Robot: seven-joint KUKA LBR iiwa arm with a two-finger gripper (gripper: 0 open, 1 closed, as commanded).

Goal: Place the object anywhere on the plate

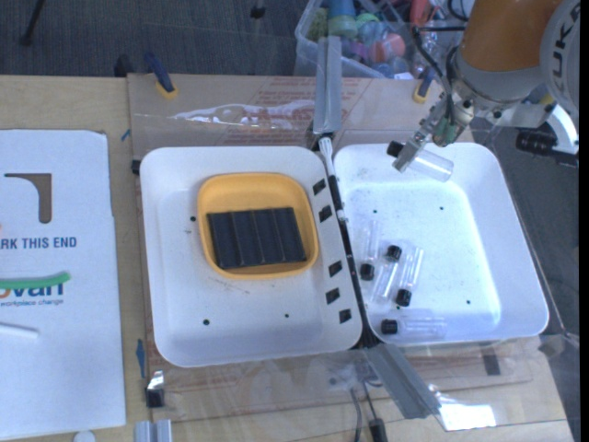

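Two white bins side by side: left bin with a yellow plate near its centre, carrying a dark ribbed block. Right bin with several clear vials, black-capped, scattered toward 7 o'clock of its floor.

Gripper over the right bin, toward 11 o'clock of it, under the grey and orange arm. Clamped, as far as visible, on a clear vial with black cap; the contact itself rather blurred, so probably held between the fingers, but not fully certain. Vial above the bin floor at the rear rim, not on the plate. Long axis nearly horizontal, slightly tilted: black cap toward 9 o'clock, transparent end toward 3 o'clock, a little lower.

Plate well apart from the held vial, toward 8 o'clock from it.
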